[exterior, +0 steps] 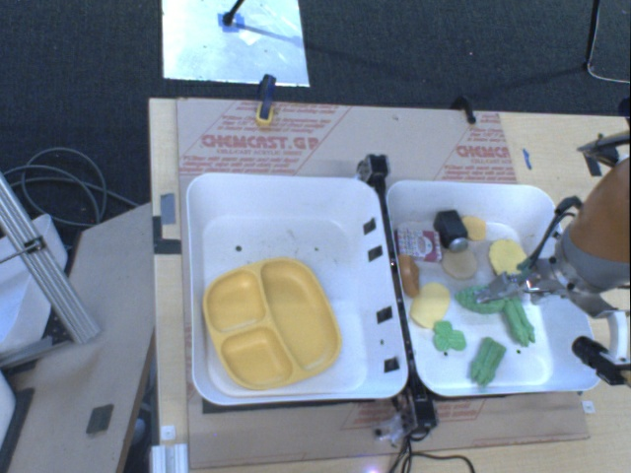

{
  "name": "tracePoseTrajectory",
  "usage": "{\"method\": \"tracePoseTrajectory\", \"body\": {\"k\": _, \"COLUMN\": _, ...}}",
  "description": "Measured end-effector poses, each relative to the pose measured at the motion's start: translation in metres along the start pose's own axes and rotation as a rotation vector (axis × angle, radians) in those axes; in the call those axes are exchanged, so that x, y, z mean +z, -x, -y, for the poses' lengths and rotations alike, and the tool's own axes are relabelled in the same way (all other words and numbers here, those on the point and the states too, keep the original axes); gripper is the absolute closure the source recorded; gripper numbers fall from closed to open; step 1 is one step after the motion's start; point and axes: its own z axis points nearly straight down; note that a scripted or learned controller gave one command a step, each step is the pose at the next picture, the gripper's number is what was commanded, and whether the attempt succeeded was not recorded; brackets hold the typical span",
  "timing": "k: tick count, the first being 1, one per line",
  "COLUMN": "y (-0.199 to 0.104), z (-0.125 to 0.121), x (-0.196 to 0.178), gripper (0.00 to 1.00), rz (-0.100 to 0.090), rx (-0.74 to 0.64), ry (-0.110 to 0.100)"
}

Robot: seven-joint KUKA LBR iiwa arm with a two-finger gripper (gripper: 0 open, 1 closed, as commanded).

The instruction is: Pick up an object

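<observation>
The right white bin (537,200) holds several toy foods. Among them are a black cylinder (450,227), a yellow round piece (507,255), a pale yellow lump (430,305), a green leafy piece (450,338) and a green pod (486,359). My gripper (498,289) reaches in from the right and sits low over a flat green piece (471,300) near the bin's middle, touching or just above it. Another green pod (520,321) lies right beside the gripper. Nothing is visibly lifted.
The left white bin (286,200) holds a yellow divided tray (271,318). In the right bin's left part lie a pink and white carton (419,244), a tan disc (459,264) and a brown piece (408,276). A black divider clamp (375,168) sits between the bins.
</observation>
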Motion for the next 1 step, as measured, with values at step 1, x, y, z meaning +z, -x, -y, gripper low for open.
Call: {"method": "tracePoseTrajectory", "body": {"k": 1, "y": -0.0007, "z": -0.0084, "x": -0.0002, "gripper": 0.0, "rz": 0.004, "rx": 0.001, "ry": 0.0}}
